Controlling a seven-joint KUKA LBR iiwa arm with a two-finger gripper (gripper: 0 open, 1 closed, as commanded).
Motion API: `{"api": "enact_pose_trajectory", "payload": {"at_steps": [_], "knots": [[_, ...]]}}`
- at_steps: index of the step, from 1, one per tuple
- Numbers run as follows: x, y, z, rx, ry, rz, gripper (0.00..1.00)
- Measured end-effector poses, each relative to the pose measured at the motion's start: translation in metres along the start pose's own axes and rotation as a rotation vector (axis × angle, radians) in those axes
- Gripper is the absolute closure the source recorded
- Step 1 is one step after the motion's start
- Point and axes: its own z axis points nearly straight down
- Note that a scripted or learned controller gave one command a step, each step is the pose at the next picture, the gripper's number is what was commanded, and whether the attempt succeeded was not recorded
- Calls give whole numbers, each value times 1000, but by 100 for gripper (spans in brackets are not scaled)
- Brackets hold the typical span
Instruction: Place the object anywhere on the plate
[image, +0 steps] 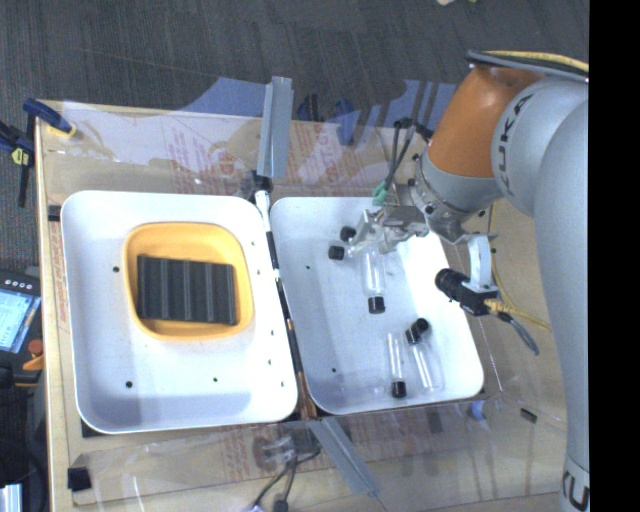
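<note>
Over right bin (455, 372) | fingers (378, 232) poised above tubes; state cannot be told | tubes (374, 285) are seen loose in bin | plate (190, 240) sits in left bin | step judged: grasp pending; descent onto one tube needed.

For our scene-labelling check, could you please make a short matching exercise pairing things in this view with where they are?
Things:
1. plate
2. gripper
3. tubes
4. phone

Places:
A. at the view's left edge, off the bins
B. in the left bin
C. lying in the near part of the right bin
D. above the far part of the right bin

Pairs: 1-B, 2-D, 3-C, 4-A
</note>
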Motion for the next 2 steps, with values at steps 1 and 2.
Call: {"api": "enact_pose_trajectory", "payload": {"at_steps": [1, 2], "knots": [[50, 33, 14, -1, -1, -150, 100], [126, 55, -6, -1, -2, -374, 100]]}}
